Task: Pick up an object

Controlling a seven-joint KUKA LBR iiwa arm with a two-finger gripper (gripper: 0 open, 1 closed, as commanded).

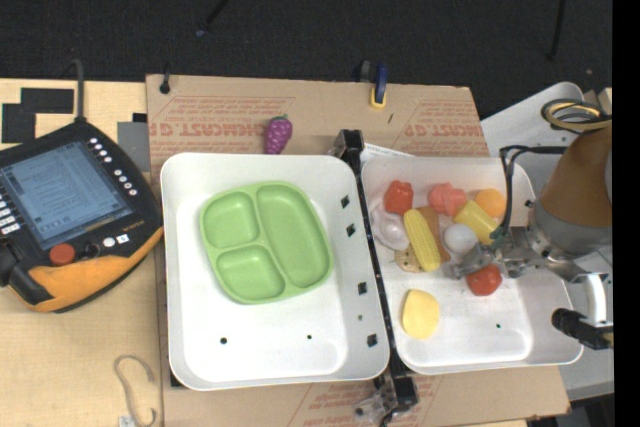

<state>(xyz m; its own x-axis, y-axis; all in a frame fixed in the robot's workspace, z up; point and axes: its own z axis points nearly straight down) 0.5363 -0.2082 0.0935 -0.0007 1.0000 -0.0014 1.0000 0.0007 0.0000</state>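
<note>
Gripper (487, 260) low in right bin (545, 340), right over red tomato (484, 281) beside corn (421, 238); grip impossible to tell.

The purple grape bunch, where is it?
The small purple toy grape bunch lies outside both bins, on the brown cardboard sheet just behind the left white bin, near that bin's back right corner.

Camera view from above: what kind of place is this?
Probably a robotics lab test bench. A grey arm reaches over two white bins, one holding toy food such as plastic corn, beside a handheld control pendant.
</note>
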